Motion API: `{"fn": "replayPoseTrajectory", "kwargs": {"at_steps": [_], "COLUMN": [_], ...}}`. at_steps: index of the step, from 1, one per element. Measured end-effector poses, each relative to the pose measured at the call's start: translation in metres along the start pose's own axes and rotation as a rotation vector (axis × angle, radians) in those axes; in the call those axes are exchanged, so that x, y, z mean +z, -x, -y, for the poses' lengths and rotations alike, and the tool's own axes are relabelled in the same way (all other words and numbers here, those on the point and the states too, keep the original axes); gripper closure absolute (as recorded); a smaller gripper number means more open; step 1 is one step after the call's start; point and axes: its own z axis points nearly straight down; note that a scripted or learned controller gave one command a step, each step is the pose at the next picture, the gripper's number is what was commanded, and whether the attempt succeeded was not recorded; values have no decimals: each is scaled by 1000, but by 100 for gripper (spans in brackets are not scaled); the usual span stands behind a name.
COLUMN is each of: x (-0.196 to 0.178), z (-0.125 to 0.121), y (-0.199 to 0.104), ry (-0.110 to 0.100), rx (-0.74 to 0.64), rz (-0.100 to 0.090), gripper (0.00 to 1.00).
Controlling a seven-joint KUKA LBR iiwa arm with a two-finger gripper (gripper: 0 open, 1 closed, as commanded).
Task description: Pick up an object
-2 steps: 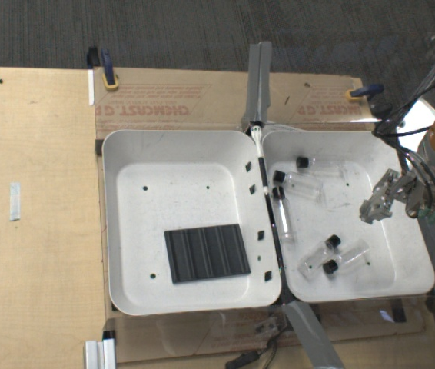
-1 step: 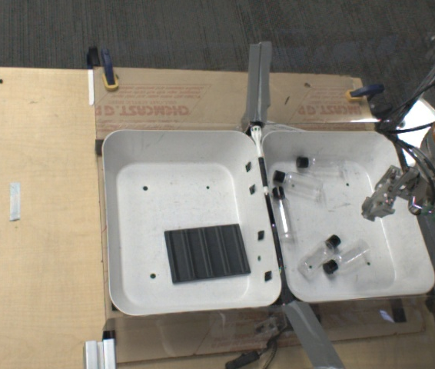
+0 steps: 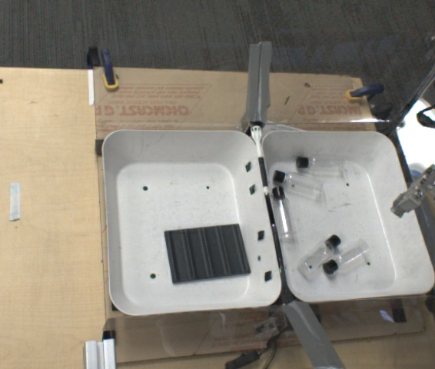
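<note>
The bench (image 3: pixel 33 167), a pale wooden surface, spans the frame below a strip of dark carpet along the top. On it, right of centre, lies a sheet of brown cardboard (image 3: pixel 171 102) held by a blue-and-yellow clamp (image 3: pixel 107 69) at its upper left corner and a second clamp (image 3: pixel 363 92) at its upper right. Two shallow white bins sit on the cardboard, side by side and touching along a middle seam. The left bin (image 3: pixel 125 206) holds a dark ribbed rectangular pad (image 3: pixel 206 253) lying flat in its lower middle part. The right bin (image 3: pixel 379 275) holds several clear plastic vials with black caps: one vial (image 3: pixel 307 183) lies in the upper part, with a loose-looking black cap (image 3: pixel 303 161) just above it; a slim clear tube (image 3: pixel 282 217) runs along the left wall; and two more vials (image 3: pixel 340 257) lie close together in the lower middle. The gripper (image 3: pixel 410 200) sits at the right edge of the frame, over the right bin's right rim, well apart from every vial; how its jaws stand cannot be told. A small grey strip (image 3: pixel 14 202) lies on the bench at far left.
</note>
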Motion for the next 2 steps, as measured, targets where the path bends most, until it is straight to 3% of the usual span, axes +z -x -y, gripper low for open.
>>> {"fn": "replayPoseTrajectory", "kwargs": {"at_steps": [1,2], "x": [50,41], "z": [-47,-27], "y": [1,-29], "ry": [-1,-1], "rx": [-34,-19], "rz": [-3,-4], "gripper": [100,100]}}
